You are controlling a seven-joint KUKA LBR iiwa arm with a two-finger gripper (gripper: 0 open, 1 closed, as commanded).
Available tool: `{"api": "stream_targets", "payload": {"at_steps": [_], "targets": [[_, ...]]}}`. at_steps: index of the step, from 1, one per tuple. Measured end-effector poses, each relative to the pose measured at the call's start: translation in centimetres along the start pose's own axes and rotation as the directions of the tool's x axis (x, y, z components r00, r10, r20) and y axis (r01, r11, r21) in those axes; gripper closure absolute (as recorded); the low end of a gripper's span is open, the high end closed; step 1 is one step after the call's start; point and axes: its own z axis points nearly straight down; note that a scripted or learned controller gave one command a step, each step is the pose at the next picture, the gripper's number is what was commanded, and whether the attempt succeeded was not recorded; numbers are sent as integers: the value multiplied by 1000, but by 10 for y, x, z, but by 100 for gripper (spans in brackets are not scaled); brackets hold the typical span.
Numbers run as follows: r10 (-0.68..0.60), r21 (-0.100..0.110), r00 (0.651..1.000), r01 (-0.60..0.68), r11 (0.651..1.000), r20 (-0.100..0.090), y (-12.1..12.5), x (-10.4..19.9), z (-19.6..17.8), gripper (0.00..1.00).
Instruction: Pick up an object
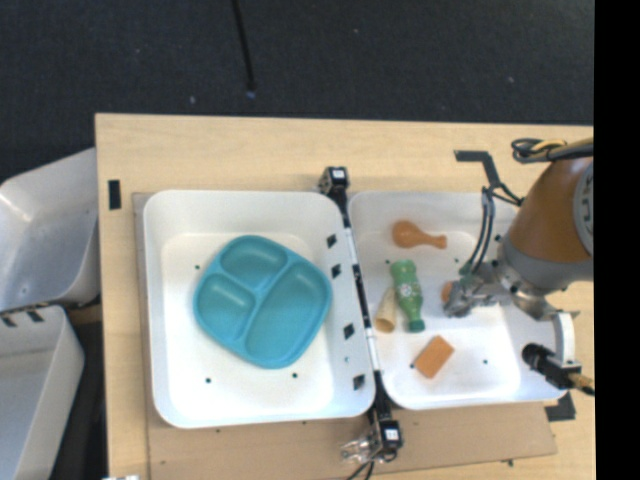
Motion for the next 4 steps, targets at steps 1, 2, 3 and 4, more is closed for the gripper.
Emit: {"api": "stream_targets", "payload": {"at_steps": [1,2,3,4], "targets": [[0,-4,1000,0,1000,1,-8,-3,-54,100],[-10,-4,1000,10,1000,1,-7,-4,-92,100],[-14,-2,1000,14,1000,-1,7,44,-108,100],[-14,1,1000,14,1000,-1,14,92,-103,100]]}}
